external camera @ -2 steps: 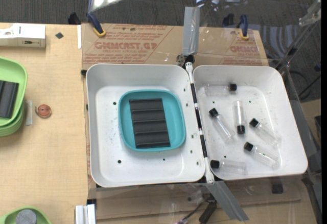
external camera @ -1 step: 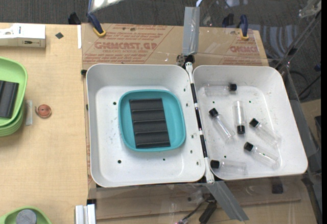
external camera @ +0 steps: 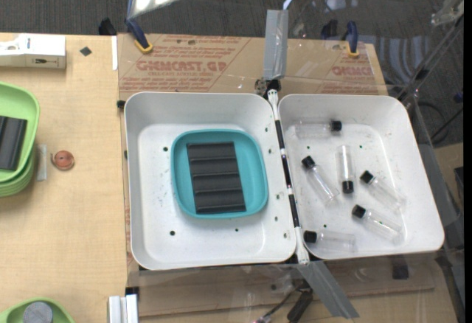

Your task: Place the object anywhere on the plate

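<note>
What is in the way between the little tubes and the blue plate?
The raised rims where the two white bins meet run between the vials in the right bin and the teal plate in the left bin. A dark ridged insert already covers the plate's middle.

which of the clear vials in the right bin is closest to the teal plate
The vial with its black cap at the upper left, lying along the right bin's left side. It sits nearest the divider and the teal plate; the others lie farther right.

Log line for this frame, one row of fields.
stage: not started | plate: teal, left bin, dark ridged insert | vials: several, black-capped, right bin
</note>
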{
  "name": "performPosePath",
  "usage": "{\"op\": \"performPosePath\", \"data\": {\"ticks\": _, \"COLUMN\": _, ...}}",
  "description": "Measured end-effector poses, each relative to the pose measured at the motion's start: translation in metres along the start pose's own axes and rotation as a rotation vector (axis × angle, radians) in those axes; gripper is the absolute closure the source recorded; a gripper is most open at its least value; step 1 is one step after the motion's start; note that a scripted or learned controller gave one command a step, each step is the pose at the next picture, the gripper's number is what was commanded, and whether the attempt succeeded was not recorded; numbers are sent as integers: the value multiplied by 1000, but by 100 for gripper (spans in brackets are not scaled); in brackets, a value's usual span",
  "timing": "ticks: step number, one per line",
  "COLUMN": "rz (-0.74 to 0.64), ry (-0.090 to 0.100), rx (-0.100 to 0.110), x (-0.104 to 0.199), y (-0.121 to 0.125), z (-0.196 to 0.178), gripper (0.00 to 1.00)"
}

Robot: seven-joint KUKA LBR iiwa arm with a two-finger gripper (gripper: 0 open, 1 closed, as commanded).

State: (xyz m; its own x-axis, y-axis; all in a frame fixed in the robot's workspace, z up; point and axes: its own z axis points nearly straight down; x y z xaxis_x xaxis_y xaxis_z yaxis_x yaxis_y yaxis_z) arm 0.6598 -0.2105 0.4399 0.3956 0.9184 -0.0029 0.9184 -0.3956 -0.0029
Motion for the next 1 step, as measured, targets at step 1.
{"op": "performPosePath", "data": {"ticks": 1, "rz": 0, "ry": 0, "rx": 0, "x": 0, "y": 0, "z": 0, "gripper": 0}}
